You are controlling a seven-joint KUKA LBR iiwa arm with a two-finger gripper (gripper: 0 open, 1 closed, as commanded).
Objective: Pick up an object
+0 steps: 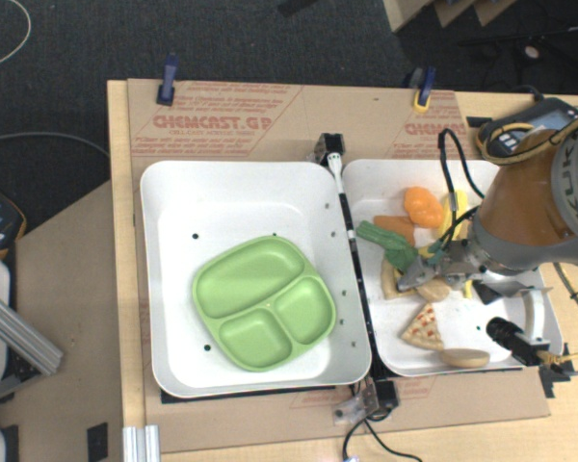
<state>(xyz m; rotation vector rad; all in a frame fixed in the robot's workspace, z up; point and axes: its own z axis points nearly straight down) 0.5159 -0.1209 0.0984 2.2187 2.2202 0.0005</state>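
The arm enters from the right edge of the frame and bends over the right bin, hiding much of that bin's right half. Its gripper sits low among the toy food at the bin's centre; the fingers are dark and tangled with the clutter, so I cannot tell whether they are spread or closed on anything. Just above lie an orange, a carrot and a green leafy piece (partly overlapped). A pizza slice lies below. The left bin holds a green divided plate.
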